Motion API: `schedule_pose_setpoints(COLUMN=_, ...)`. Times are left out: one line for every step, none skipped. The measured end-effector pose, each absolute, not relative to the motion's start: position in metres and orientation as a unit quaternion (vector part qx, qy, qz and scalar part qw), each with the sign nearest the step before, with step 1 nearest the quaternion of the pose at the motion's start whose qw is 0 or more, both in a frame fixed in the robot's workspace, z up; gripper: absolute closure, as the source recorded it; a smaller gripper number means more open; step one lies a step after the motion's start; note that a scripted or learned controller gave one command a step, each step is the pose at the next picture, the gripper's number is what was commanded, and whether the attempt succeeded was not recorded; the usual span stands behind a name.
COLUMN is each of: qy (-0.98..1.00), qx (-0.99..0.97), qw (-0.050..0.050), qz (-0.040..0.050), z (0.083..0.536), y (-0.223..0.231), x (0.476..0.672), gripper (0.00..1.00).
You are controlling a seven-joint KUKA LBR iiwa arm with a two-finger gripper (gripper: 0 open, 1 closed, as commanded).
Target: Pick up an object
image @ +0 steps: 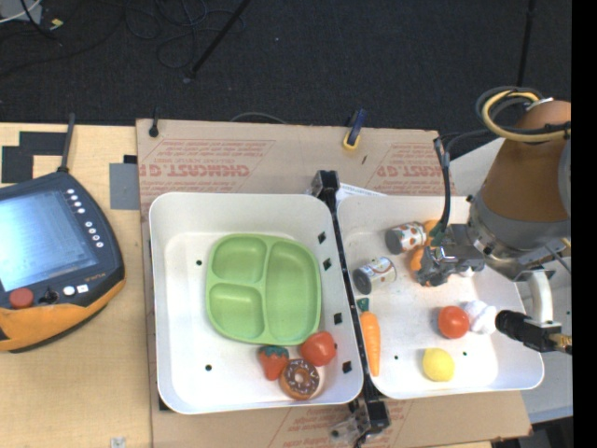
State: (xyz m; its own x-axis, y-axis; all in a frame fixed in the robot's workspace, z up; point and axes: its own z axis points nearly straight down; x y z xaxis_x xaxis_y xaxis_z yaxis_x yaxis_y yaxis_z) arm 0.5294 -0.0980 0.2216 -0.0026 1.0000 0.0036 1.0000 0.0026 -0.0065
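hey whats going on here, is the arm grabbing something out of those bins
A grey arm with an orange band reaches in from the right, its gripper low over the right bin, close to two small cans. Nothing shows between its fingers, so no pick is evident yet. A carrot, a tomato and a lemon also lie in that bin. The left bin holds a green divided plate, a strawberry, a donut and another tomato.
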Motion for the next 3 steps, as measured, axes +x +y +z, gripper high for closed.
schedule_pose_setpoints(qy=-0.708, qx=-0.706, qw=0.003, qz=0.0004, z=0.235, y=-0.050, x=0.507, gripper=1.00)
schedule_pose_setpoints(qy=-0.708, qx=-0.707, qw=0.003, qz=0.0012, z=0.237, y=-0.023, x=0.494, gripper=1.00)
schedule_pose_setpoints(qy=-0.707, qx=-0.707, qw=0.003, qz=0.0020, z=0.217, y=-0.023, x=0.490, gripper=1.00)
